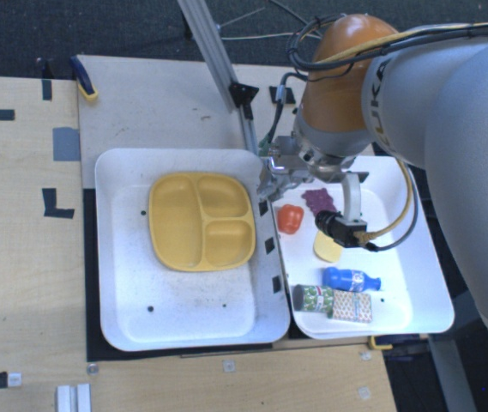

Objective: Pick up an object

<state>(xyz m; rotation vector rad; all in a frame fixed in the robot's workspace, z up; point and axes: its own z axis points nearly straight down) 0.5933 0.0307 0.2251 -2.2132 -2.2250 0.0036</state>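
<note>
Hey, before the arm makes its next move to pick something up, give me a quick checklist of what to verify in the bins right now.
1. Things to pick in the right bin: orange piece, purple piece, blue bottle and patterned packet all lie there: ok.
2. Gripper over a target: it sits above the wall between the bins, beside the orange piece: not ok.
3. Bottle apart from packet: very close, contact unclear: cannot tell.
4. Pale yellow piece in full view: partly covered by the arm: not ok.
5. Yellow tray flat in the left bin: ok.
</note>
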